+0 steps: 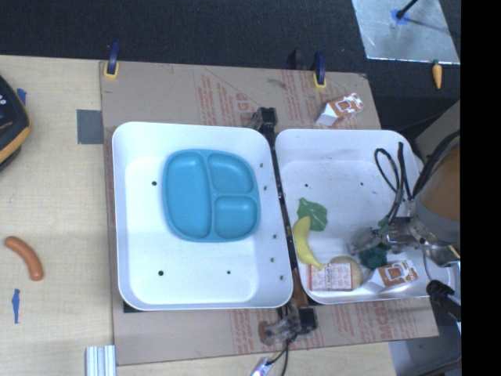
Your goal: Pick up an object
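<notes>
Hovering low in the right bin, the gripper reaches a dark green object; grasp state unclear, nothing lifted yet.

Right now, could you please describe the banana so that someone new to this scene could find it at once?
Look in the right-hand white bin, along its left wall. The banana lies there lengthwise, just below a green leafy toy and above a small red-and-white carton. It is the only yellow, curved thing in that bin.
</notes>
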`<state>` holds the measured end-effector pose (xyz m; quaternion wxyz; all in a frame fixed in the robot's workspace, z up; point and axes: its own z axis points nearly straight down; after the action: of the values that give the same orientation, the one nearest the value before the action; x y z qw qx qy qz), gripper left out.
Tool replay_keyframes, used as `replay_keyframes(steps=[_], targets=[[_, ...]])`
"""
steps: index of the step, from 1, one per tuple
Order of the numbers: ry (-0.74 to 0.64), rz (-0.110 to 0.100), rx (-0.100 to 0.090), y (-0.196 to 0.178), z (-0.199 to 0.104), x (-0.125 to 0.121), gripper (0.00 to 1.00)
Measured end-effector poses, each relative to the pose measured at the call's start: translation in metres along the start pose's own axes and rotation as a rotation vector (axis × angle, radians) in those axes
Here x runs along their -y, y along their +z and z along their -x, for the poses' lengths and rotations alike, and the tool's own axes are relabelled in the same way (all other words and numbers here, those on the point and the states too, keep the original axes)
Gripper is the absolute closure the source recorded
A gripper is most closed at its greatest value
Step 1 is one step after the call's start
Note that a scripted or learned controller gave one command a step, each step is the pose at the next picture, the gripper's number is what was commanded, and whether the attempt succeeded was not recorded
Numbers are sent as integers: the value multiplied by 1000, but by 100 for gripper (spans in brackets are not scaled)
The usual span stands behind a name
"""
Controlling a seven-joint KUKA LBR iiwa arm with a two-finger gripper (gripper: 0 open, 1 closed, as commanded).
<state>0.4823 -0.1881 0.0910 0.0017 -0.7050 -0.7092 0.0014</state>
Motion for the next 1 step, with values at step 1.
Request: replay_keyframes(steps=[1], targets=[[-4,7,4,-12,1,-3,100]])
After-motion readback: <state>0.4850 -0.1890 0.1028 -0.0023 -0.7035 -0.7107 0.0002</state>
